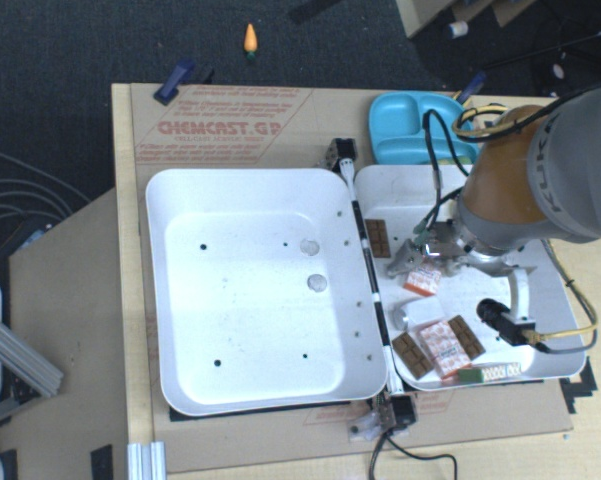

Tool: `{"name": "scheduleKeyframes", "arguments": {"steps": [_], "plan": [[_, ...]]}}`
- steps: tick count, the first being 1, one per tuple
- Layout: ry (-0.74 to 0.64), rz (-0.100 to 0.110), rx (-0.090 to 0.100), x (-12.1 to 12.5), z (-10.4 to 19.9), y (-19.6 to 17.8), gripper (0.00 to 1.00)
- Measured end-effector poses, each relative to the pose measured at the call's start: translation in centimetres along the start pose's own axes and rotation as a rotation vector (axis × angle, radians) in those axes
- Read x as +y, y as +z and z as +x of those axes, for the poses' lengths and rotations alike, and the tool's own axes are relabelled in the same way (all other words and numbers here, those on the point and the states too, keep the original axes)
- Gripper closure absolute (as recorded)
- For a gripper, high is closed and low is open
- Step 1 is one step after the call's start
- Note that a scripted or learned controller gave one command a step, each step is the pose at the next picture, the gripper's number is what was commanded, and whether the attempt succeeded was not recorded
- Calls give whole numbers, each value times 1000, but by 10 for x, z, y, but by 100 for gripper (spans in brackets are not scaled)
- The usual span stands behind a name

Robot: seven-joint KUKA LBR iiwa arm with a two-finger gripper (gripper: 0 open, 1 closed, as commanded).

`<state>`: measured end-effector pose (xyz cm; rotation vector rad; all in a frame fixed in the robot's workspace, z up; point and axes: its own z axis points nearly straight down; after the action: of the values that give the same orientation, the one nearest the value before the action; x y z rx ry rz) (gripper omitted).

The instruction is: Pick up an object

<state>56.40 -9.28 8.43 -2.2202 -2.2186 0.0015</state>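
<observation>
One orange-white packet point(421, 284) just beside gripper point(423, 251) in right bin point(405, 183) | gripper opening we cannot tell | we should centre before closing

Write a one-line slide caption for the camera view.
Grey KUKA arm hovers its gripper over the right bin, just above an orange-and-white packet, with brown bars nearby.

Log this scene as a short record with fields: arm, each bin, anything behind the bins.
arm: reaches in from the right, gripper low over the right bin
grasp: cannot tell
left bin: two small round grey pieces near its right side
right bin: brown bar by the left wall; orange-and-white packet just below the gripper; red-patterned packet between brown bars at the near edge
behind bins: blue tray
</observation>
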Motion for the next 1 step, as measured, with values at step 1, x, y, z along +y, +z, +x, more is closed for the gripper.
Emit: {"name": "scheduleKeyframes", "arguments": {"steps": [1], "plan": [[1, -2, 0, 0, 0, -10, 100]]}}
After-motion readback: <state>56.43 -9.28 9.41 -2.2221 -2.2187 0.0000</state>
